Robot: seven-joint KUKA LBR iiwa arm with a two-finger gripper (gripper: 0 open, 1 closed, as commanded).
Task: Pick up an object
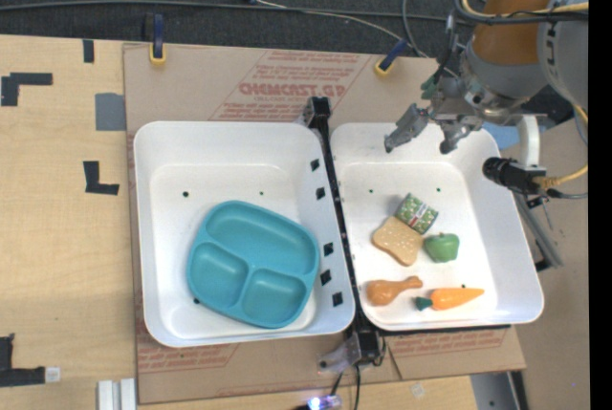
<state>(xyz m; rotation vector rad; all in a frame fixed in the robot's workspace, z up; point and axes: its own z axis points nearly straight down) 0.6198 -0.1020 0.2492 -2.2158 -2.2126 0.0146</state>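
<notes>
1. While I am scanning from the left, I am seeing the wooden surface carrying a sheet of cardboard with two white bins on it.
2. The left bin is holding a teal divided plate, lying flat toward its near side.
3. The right bin is holding the toy foods, all clustered in its near half: a drumstick at the near left, a slice of toast just above it, a small green-and-white carton touching the toast's far edge, a green pepper just beside the toast, and a carrot nearest the front wall.
4. The claw is hanging over the far end of the right bin, well apart from the foods, its two fingers spread and pinching nothing.
</notes>
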